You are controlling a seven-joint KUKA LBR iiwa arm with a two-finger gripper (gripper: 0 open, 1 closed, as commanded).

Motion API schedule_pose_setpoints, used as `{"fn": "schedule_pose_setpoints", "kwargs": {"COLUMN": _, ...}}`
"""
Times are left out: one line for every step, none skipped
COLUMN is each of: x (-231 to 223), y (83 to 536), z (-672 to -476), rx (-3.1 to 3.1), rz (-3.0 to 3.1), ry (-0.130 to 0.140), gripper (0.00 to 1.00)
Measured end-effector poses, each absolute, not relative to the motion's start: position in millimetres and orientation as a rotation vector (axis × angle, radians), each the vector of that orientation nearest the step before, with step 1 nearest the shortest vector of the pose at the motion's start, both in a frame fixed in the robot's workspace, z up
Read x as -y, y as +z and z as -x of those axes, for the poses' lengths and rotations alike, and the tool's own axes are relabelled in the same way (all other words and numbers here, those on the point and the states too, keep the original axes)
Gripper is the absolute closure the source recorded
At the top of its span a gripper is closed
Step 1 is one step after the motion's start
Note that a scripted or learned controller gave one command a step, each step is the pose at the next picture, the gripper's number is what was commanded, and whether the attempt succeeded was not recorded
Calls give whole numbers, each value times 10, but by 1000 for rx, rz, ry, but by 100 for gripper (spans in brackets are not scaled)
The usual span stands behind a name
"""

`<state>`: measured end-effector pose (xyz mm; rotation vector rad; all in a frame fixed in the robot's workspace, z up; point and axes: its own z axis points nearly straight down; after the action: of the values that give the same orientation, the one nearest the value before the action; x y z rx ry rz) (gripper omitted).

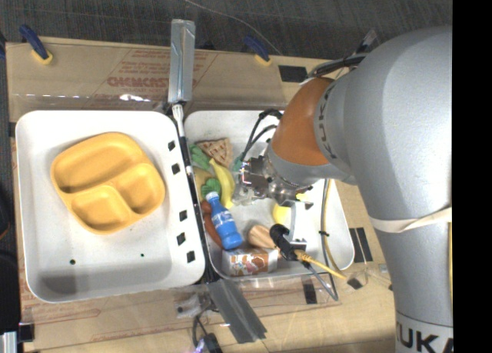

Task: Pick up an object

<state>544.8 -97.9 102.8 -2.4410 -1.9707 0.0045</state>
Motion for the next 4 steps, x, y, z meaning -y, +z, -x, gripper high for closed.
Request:
{"fn": "schedule_pose_setpoints", "kwargs": {"x": 986, "y": 1120, "z": -5439, "rx": 1970, "rz": 2438, "ry": 9, "gripper": 100}}
{"fn": "schedule_pose_setpoints", "kwargs": {"x": 989, "y": 1120, "z": -5439, "rx": 1971, "rz": 2438, "ry": 10, "gripper": 0}}
{"fn": "schedule_pose_setpoints", "kwargs": {"x": 1203, "y": 1141, "z": -6091, "rx": 1759, "rz": 2600, "ry": 4, "gripper": 0}}
{"fn": "schedule_pose_setpoints", "kwargs": {"x": 932, "y": 1052, "z": -6154, "rx": 2121, "rz": 2312, "ry": 1, "gripper": 0}}
